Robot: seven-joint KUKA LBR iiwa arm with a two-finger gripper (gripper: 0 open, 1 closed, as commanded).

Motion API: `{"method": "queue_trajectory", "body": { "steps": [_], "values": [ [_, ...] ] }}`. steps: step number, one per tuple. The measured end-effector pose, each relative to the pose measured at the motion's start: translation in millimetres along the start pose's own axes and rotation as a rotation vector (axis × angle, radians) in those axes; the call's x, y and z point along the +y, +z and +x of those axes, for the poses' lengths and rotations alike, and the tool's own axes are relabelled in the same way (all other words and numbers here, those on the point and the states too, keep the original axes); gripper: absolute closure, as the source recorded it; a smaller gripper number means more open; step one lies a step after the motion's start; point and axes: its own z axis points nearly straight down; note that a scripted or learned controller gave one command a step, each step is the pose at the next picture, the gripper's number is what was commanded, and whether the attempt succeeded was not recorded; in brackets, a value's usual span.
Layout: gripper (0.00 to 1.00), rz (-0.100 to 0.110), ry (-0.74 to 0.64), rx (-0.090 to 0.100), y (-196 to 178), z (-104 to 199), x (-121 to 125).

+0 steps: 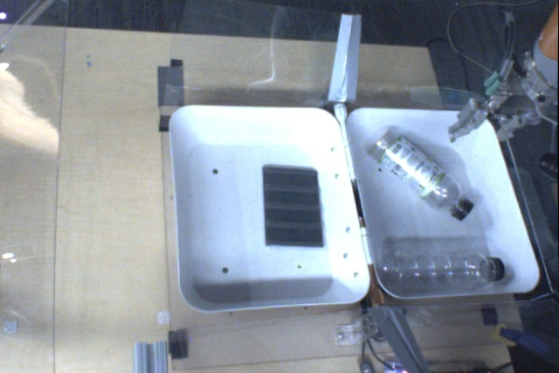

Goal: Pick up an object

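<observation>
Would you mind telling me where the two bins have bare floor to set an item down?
The left bin is bare all around the dark ribbed tray at its middle. The right bin is crowded: one clear bottle lies diagonally, another along the near wall, leaving a small patch between them.

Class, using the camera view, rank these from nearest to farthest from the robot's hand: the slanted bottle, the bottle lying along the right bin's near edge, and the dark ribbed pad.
From the hand at the right bin's far corner:
1. Slanted bottle, middle of the right bin.
2. Near-edge bottle, along the right bin's bottom wall.
3. Dark ribbed pad, centre of the left bin.
</observation>
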Motion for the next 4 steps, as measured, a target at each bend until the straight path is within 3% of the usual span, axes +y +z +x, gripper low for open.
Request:
{"method": "queue_trajectory", "body": {
  "steps": [1,2,3,4],
  "values": [
    [0.0,-0.001,0.412,-0.001,-9,-39,-32],
    [0.0,-0.014,0.341,-0.001,128,-5,1],
    [0.0,-0.004,0.201,0.0,190,14,35],
    [0.0,-0.002,0.093,-0.001,161,-28,29]
  ]
}}
